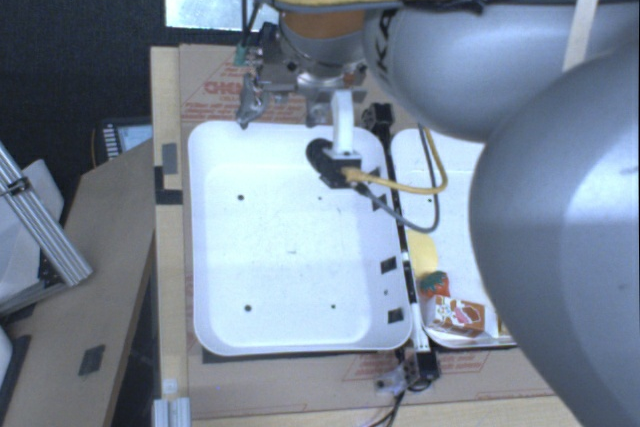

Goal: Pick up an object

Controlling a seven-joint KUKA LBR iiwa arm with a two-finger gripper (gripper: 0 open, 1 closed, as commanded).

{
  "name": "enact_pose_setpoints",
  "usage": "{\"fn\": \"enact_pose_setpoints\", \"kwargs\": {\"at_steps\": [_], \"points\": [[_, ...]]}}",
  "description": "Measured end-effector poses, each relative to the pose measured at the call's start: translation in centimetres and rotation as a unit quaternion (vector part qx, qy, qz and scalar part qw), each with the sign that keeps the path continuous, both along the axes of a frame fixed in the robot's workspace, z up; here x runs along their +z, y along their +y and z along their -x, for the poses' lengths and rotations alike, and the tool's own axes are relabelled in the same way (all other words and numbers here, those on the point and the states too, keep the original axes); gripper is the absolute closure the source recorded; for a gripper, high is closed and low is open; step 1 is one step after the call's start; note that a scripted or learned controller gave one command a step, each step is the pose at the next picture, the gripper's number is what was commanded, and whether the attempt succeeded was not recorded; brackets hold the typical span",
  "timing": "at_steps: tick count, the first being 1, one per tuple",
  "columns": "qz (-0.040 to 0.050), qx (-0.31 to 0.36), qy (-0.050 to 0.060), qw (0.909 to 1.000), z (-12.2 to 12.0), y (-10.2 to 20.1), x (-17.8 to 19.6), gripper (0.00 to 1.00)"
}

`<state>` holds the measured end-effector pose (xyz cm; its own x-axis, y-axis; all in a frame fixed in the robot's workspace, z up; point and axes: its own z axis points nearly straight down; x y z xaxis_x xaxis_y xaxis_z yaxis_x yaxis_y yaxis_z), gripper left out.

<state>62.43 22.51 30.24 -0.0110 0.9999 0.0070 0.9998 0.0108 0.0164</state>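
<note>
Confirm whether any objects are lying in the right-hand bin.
Yes. A yellow item and a red-and-white packet lie in the right bin, partly hidden by the arm.

A small packet (458, 315) lies flat in the right bin (455, 147), at its near end, close to the divider between the two bins. It is mostly white with orange and red print, and its long side runs roughly across the bin. Just above it, touching or overlapping its top left corner, sits a smaller red and green item (433, 283); what it is cannot be told. Beyond that lies a pale yellow piece (424, 247), flat and rounded, partly hidden by the arm. The rest of the right bin's contents are covered by the arm.
</note>
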Motion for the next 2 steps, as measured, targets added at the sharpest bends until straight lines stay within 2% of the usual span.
{"fn": "enact_pose_setpoints", "kwargs": {"at_steps": [1,2], "points": [[0.003,0.0,0.006,1.0,0.1,-0.4,0.2,1.0],[0.0051,-0.002,0.013,0.9999,-2.8,0.9,-15.4,1.0]]}}
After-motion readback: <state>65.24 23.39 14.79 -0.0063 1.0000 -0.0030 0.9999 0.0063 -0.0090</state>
